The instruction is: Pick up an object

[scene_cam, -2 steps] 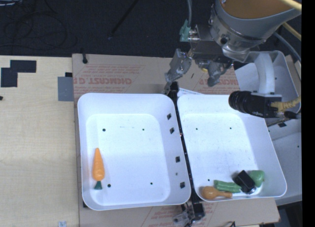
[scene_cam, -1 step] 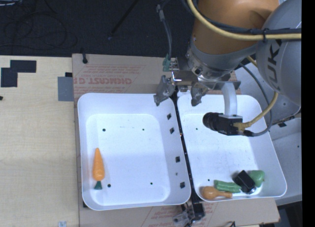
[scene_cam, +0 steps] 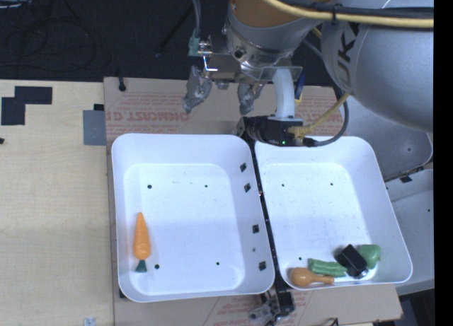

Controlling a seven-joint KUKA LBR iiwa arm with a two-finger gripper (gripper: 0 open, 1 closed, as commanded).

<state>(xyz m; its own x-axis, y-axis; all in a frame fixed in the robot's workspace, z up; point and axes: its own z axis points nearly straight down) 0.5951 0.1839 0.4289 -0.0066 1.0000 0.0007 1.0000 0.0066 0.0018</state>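
An orange toy carrot [scene_cam: 141,238] with a green stub lies at the front left of the left bin [scene_cam: 180,149]. In the right bin [scene_cam: 333,149], at its front right corner, a green vegetable [scene_cam: 327,267], a black block [scene_cam: 351,260], a light green piece [scene_cam: 370,253] and an orange pear-shaped toy [scene_cam: 308,277] lie bunched together. My gripper [scene_cam: 221,96] hangs high above the back edge of the left bin, far from all of them. Its two fingers stand apart with nothing between them.
A black hinge strip [scene_cam: 256,204] runs between the two bins. Brown cardboard [scene_cam: 148,109] lies behind the bins, and a pale wooden bench top [scene_cam: 49,204] spreads to the left. The arm's grey body [scene_cam: 382,42] looms over the back right.
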